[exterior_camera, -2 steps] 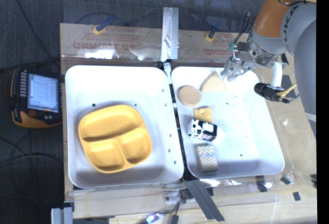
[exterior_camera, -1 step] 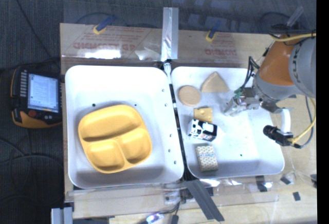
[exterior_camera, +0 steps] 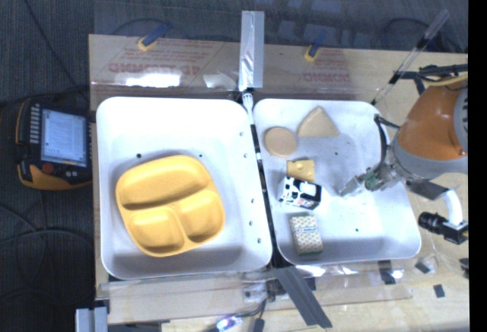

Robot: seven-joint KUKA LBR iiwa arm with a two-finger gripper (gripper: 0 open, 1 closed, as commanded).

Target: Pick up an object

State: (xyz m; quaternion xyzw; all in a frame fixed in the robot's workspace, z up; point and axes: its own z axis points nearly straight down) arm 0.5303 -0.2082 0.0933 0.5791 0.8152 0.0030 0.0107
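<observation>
The right bin [exterior_camera: 396, 243] holds several small objects: a round tan disc [exterior_camera: 279, 141], a tan wedge [exterior_camera: 318, 123], a yellow block [exterior_camera: 301, 169], a black-and-white piece [exterior_camera: 300, 192] and a patterned beige box [exterior_camera: 306, 234]. My gripper [exterior_camera: 354, 186] hangs low over the right half of that bin, right of the black-and-white piece and apart from it. Nothing shows between its tips. The orange band of the arm [exterior_camera: 430, 132] sits at the bin's right edge.
The left bin [exterior_camera: 129, 113] carries a yellow divided tray [exterior_camera: 170, 203]. A divider strip [exterior_camera: 257, 170] runs between the bins. A handheld pendant [exterior_camera: 53, 144] lies left of the bench. Cables and black fittings [exterior_camera: 441, 224] sit at the right.
</observation>
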